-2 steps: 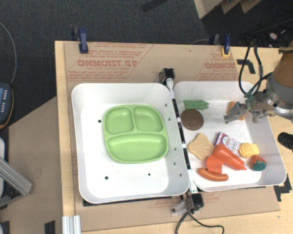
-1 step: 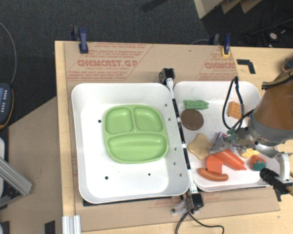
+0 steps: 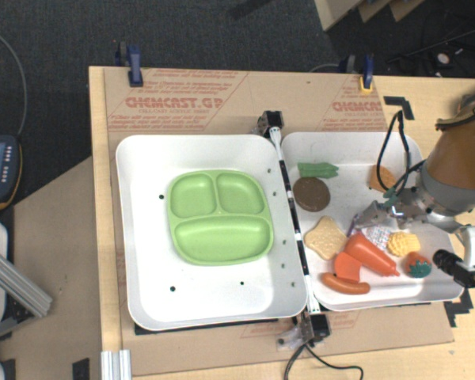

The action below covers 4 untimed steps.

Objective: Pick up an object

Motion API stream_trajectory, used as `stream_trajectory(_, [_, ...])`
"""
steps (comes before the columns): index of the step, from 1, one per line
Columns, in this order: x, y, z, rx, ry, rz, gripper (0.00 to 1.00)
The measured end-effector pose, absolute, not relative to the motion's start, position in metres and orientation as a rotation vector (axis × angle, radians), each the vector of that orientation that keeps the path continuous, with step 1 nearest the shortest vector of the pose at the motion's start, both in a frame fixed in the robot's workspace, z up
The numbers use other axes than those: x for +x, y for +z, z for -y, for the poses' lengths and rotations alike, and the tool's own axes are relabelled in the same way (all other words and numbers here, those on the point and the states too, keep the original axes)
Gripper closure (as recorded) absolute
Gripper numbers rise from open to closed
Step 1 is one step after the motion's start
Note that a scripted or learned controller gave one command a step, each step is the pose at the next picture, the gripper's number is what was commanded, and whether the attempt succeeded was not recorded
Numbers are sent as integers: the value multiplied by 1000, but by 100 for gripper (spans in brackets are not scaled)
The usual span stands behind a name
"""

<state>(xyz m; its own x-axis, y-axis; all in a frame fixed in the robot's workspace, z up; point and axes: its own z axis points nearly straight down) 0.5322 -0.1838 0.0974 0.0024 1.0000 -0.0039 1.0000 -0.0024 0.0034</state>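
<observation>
Orange carrot (image 3: 370,253) (tapered toy, smooth plastic) lies diagonally, narrow end toward lower right; gripper (image 3: 382,212) hovers just above it, finger spread unclear.

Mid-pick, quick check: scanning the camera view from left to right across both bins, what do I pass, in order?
Left bin → green divided plate → brown round patty → toast slice → orange carrot → yellow corn piece → the arm's orange band.
</observation>
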Motion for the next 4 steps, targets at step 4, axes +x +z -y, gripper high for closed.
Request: stream_trajectory(4, [595, 86, 145, 2220, 2, -2220, 0])
